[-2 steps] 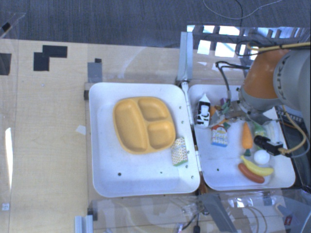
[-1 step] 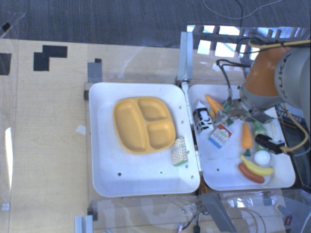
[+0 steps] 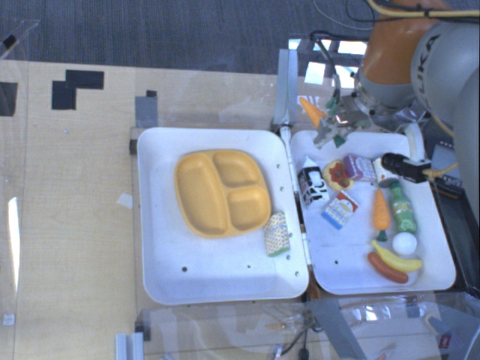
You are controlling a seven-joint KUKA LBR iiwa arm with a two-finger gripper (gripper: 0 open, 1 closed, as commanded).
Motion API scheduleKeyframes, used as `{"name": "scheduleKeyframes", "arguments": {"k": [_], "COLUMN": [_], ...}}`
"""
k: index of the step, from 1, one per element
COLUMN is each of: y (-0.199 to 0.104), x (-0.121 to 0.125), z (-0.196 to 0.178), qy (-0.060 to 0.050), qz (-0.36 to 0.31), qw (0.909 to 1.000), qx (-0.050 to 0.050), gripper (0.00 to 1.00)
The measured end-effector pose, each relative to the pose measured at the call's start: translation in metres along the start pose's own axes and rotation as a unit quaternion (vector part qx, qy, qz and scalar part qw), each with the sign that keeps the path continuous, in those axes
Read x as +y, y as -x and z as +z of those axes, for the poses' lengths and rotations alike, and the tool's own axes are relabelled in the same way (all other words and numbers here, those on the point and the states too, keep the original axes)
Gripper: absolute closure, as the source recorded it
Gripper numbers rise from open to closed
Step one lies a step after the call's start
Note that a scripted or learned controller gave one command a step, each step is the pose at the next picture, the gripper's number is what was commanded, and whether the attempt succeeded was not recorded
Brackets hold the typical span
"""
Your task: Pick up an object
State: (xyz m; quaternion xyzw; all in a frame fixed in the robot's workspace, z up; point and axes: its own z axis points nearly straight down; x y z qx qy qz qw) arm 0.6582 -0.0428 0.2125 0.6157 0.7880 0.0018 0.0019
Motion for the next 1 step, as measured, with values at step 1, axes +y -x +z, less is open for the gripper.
{"name": "scheduleKeyframes", "arguments": {"k": [1], "y": [-0.0558], "x": [0.0019], "z": [0.0284], "qy": [-0.002], "qz": [-0.044], "qw": [0.9990], "qx": [0.001], "gripper": [1.00]}}
